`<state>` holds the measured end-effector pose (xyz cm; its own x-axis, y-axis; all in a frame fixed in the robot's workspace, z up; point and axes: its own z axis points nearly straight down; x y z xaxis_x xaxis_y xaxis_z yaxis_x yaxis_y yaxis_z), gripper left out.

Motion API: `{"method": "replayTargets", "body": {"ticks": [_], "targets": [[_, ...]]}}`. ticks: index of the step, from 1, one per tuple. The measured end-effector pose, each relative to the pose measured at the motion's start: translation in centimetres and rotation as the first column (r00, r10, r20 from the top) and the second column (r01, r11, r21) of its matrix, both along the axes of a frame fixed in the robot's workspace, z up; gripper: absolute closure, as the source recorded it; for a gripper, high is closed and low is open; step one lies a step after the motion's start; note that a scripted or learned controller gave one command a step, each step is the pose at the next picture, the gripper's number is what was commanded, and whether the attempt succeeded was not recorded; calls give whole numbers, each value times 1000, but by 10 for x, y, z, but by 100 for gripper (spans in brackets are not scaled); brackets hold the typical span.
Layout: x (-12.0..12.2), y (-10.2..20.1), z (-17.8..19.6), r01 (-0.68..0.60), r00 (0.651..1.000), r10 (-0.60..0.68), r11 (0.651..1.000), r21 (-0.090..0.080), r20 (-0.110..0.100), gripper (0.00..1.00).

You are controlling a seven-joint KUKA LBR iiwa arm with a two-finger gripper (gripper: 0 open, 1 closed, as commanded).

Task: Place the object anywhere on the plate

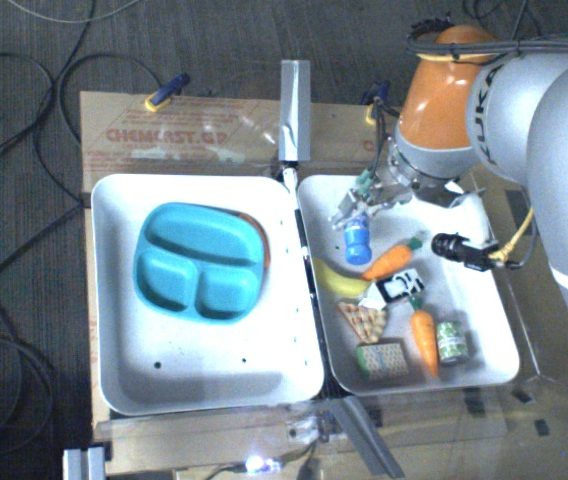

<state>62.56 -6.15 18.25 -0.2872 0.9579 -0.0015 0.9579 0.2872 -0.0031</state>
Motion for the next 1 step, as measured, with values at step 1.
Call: {"method": "replayTargets", "body": {"ticks": [1], "targets": [[1,86,-1,-139,990,139,990,3,-1,100]]}}
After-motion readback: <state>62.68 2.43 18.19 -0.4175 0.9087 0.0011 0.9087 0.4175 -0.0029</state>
